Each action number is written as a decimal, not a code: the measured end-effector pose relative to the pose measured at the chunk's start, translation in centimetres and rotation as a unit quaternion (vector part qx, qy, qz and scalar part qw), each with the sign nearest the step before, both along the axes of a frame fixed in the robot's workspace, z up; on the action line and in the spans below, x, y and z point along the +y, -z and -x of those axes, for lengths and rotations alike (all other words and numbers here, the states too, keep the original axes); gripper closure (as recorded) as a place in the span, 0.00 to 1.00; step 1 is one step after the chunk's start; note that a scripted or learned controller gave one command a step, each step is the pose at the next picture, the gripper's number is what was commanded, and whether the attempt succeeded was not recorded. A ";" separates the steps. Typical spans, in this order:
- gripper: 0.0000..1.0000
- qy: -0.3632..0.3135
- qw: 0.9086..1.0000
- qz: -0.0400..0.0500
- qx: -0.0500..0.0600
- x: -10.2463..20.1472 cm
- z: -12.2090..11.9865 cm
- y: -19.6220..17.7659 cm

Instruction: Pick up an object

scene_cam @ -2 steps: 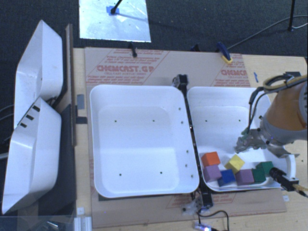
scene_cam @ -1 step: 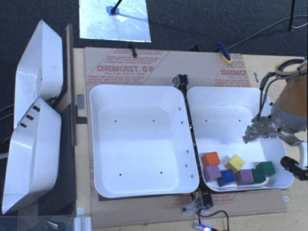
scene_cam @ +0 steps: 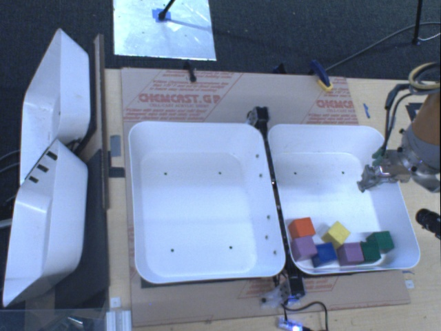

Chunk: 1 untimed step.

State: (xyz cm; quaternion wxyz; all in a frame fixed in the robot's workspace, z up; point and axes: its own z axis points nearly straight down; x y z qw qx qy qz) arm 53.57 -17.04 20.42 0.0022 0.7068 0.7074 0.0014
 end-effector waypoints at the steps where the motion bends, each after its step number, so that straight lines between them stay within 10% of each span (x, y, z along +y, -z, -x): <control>1: 1.00 0.000 1.000 0.000 0.001 0.0 -0.1 -3.3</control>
